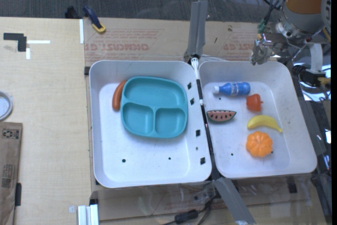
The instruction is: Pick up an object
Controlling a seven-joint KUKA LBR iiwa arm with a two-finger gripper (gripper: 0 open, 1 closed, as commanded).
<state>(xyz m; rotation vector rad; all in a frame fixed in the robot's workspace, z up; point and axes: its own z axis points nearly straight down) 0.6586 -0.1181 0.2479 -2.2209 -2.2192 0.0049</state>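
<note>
Two white bins sit side by side on a bench, with brown card under their far side.

Start near, in the right bin [295, 166]. An orange [259, 144] sits closest to us. Just past it lies a banana [265, 123], long way left to right, with its ends curving down toward us. Left of that is a melon slice [221, 115], also lying left to right, close to the wall between the bins. A small red fruit [254, 103] sits a bit farther back. Farthest in this bin is a blue bottle [232, 89]. It lies on its side, left to right, with its white cap pointing left.

The left bin [105, 166] holds a blue tray [155, 107] with three parts, and a hot dog [117, 96] is touching its left edge.

The gripper [261, 52] hangs over the far rim of the right bin, well apart from all the toys. Nothing is between its fingers. I cannot tell how wide the jaws are.
</note>
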